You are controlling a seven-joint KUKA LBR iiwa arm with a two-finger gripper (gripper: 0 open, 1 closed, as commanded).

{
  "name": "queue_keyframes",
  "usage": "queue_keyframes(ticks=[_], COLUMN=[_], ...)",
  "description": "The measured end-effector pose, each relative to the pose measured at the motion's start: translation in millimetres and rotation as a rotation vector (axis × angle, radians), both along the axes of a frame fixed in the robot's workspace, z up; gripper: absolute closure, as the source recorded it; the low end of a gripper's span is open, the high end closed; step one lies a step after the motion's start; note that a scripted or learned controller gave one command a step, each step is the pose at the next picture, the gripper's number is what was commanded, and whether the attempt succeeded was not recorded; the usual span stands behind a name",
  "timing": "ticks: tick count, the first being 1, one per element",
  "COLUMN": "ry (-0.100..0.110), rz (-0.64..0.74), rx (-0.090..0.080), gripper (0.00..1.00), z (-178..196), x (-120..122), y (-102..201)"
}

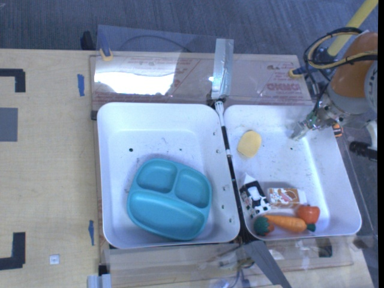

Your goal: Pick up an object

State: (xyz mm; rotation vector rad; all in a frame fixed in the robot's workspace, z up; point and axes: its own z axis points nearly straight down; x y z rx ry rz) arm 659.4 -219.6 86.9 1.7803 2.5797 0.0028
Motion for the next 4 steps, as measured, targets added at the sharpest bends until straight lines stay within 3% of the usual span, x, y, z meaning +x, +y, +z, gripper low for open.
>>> queue_keyframes(ticks=[1, 2, 3, 4], ry=[0.006, 0.006, 0.006, 0.0], rz=[0.279, 0.279, 0.171, 0.17], rx=[0.002, 0.002, 0.007, 0.003], gripper=[1.0, 0.0, 0.0, 1.0], z=[10.9, 10.5, 3.4, 14.8], x=[-76.1, -76.3, -90.4, -88.9], y=[22.4, 22.3, 0.0, -0.9])
